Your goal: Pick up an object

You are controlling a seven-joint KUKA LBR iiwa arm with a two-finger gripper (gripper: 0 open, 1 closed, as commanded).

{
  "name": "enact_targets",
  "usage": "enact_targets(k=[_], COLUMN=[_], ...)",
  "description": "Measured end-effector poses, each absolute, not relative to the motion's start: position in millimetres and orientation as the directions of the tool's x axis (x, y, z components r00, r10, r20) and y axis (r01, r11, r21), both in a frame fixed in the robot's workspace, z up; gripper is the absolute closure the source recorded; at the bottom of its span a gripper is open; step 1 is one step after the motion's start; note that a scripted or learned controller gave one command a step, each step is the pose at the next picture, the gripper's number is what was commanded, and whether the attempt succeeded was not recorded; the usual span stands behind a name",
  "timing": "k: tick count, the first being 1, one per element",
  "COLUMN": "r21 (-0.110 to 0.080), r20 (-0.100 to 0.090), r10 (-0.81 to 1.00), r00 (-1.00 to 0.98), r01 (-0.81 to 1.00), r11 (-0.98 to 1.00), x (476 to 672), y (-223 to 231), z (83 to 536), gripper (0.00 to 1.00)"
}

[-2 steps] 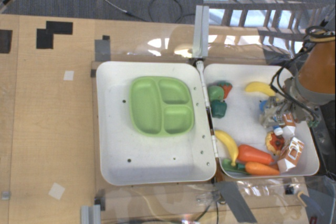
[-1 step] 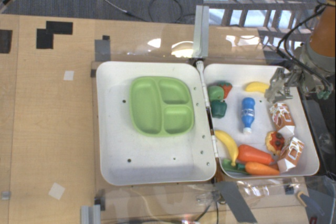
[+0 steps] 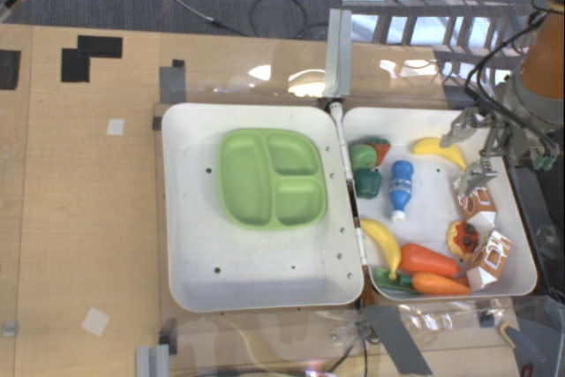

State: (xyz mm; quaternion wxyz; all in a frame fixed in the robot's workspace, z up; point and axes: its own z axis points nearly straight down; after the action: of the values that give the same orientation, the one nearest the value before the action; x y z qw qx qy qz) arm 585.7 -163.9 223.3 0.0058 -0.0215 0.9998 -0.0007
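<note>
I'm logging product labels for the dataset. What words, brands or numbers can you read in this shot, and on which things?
No text can be read.
Blue bottle: pale band, no letters legible.
Orange-and-white cartons: printed pattern, too small and blurred to read.
Black squares on the bench: plain marks, no writing.

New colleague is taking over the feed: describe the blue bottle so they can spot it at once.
Find the right-hand shallow white bin, the one crowded with toy food. Near its middle lies the small blue plastic bottle with a white cap, cap toward the camera. It is the only blue item, between the green toy pepper and the yellow toy banana.
</note>
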Motion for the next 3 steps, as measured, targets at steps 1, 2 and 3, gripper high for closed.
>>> enact_targets(k=[1, 2, 3], r21=[0.002, -0.002, 0.000], r20=[-0.003, 0.007, 0.029], r10=[-0.161, -0.131, -0.139], r00=[-0.987, -0.991, -0.990], r01=[-0.161, -0.131, -0.139], r11=[0.987, 0.991, 0.990], x=[596.6, 636.4, 643.9], y=[-124.3, -99.5, -97.8], z=[136.2, 97.3, 95.5], gripper=[0.00, 0.00, 0.00])
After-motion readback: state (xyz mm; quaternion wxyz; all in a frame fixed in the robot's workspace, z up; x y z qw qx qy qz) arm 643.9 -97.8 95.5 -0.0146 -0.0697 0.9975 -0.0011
